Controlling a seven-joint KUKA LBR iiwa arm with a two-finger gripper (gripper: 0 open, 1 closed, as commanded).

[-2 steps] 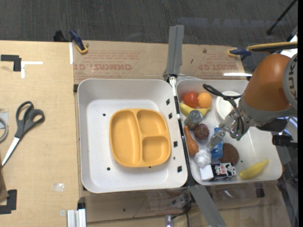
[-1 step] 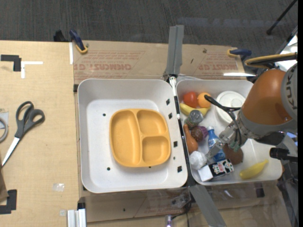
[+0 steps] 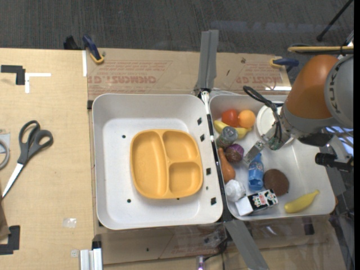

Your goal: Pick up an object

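Here, tool [image 3: 260, 148] above blue crumpled bottle [image 3: 255, 172] in right bin [image 3: 320, 207].

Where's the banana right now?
The banana lies in the right bin, near its front right corner, just right of the brown ball.

The left white bin [image 3: 107, 167] holds a yellow divided tray [image 3: 167, 163] lying flat at its middle, with three compartments. Well to the left of that bin, on the light wooden bench [image 3: 45, 207], a pair of black-handled scissors [image 3: 25, 151] lies with its blades pointing down and left. Behind the bin, a flattened sheet of printed cardboard [image 3: 140, 75] lies along the bench's far edge. A blue clamp [image 3: 93, 48] sits at the cardboard's left corner, beyond the bin's far left corner.
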